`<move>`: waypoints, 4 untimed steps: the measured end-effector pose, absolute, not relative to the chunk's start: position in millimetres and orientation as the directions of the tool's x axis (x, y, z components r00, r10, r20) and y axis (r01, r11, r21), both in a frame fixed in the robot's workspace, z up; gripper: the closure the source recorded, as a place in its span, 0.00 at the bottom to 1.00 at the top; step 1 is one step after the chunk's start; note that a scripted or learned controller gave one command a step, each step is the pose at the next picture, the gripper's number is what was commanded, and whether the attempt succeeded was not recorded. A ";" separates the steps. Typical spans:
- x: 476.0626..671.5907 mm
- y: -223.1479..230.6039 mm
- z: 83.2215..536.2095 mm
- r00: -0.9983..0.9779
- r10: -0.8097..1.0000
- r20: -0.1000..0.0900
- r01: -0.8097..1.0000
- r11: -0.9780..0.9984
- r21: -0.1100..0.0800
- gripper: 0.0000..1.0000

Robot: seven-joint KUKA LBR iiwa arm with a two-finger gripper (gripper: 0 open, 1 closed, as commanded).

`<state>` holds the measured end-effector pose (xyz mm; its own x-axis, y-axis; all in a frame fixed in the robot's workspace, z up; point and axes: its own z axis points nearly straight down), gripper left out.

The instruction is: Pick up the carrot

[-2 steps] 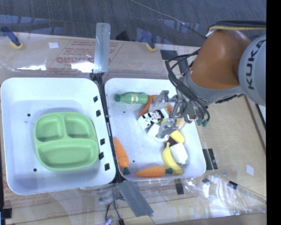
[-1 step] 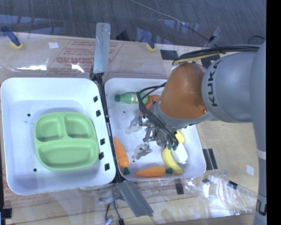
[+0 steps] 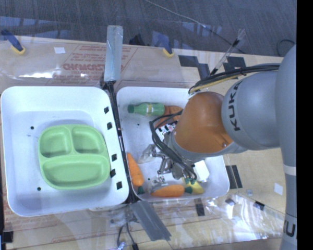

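Observation:
Two carrots lie in the right bin (image 3: 126, 97). One carrot (image 3: 135, 170) leans along the bin's left wall, and a second carrot (image 3: 168, 191) lies flat by the front wall. My gripper (image 3: 154, 166) hangs low over the bin floor between them, just right of the first carrot and above the second. Its metal fingers (image 3: 148, 151) stand open with nothing between them. The grey arm and its orange band (image 3: 201, 124) cover the middle and right of the bin.
A green bottle (image 3: 146, 108) lies at the back of the right bin beside a partly hidden orange item (image 3: 172, 110). A yellow piece (image 3: 196, 187) and a white piece (image 3: 201, 170) sit under the wrist. The left bin (image 3: 15, 113) holds a green divided plate (image 3: 73, 156).

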<state>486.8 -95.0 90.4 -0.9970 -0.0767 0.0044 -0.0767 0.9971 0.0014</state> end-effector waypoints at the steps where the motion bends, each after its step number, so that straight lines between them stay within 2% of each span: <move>1: 488.7 -93.4 101.1 -0.996 -0.086 0.002 -0.086 0.996 0.001 1.00; 2: 497.3 -76.5 243.6 -0.937 -0.349 -0.011 -0.349 0.937 -0.006 1.00; 3: 496.1 -76.5 240.4 -0.937 -0.349 -0.005 -0.349 0.937 -0.003 0.00; 4: 490.9 -48.2 190.6 -0.897 -0.442 0.001 -0.442 0.897 0.002 0.00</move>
<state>490.9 -48.2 190.6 -0.8968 -0.4424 0.0013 -0.4424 0.8968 0.0019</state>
